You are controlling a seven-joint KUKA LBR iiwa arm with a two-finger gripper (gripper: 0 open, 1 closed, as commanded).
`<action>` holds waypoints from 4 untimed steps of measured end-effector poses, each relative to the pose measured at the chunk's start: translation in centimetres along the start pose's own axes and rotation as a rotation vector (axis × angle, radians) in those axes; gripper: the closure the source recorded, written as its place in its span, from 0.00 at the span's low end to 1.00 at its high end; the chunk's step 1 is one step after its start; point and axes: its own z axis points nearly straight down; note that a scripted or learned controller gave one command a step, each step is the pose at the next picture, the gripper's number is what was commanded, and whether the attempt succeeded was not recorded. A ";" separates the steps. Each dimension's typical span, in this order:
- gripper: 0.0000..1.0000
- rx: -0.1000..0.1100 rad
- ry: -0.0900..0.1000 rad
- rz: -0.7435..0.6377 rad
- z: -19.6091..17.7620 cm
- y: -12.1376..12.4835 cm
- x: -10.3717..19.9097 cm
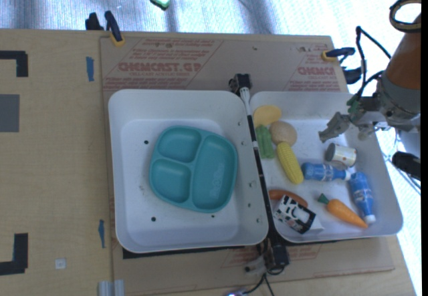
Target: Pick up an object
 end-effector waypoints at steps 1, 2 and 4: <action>0.00 -0.004 0.006 -0.062 12.0 0.3 -5.6; 1.00 -0.005 0.002 -0.060 11.0 0.3 -5.8; 0.00 -0.004 0.004 -0.139 12.9 -7.6 -5.4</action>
